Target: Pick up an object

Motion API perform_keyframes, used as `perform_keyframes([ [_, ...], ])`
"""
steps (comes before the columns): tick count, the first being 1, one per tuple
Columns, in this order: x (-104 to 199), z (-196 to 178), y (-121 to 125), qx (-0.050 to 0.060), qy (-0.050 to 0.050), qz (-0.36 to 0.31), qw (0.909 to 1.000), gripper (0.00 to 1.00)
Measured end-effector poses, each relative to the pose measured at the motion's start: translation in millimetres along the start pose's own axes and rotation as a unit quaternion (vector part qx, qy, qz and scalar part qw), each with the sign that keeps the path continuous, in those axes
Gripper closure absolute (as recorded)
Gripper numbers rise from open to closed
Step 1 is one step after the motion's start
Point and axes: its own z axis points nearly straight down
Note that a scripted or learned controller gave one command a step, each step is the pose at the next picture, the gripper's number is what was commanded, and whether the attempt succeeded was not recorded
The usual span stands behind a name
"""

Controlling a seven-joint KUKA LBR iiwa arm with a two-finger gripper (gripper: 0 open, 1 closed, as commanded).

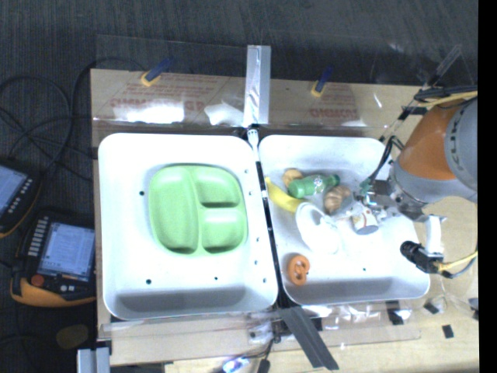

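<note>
The right bin [342, 286] holds a cluster of small things: a green bottle [314, 184], a yellow banana [281, 196], a brownish round item [335, 200], a white cup-like object [317, 228] and an orange ball-like piece [298, 266]. My gripper [365, 208] reaches down from the right into the right bin, just right of the brownish item and above the white object. A small pale piece [363, 224] lies right under the gripper tip; whether it is held I cannot tell.
The left bin [124, 278] holds a green divided tray [198, 208]. The arm's orange band [431, 150] and grey wrist hang over the right bin's right rim. Cables and a black connector [415, 253] lie at the right edge. Tablets sit at the far left.
</note>
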Motion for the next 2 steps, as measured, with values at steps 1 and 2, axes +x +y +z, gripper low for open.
perform_keyframes([
  [1,-6.7,-6.3,0.6,-0.002,-0.005,0.003,1.0,1.0],
  [2,68.0,-96.3,-7.3,0.006,-0.007,-0.036,0.9993,1.0],
])
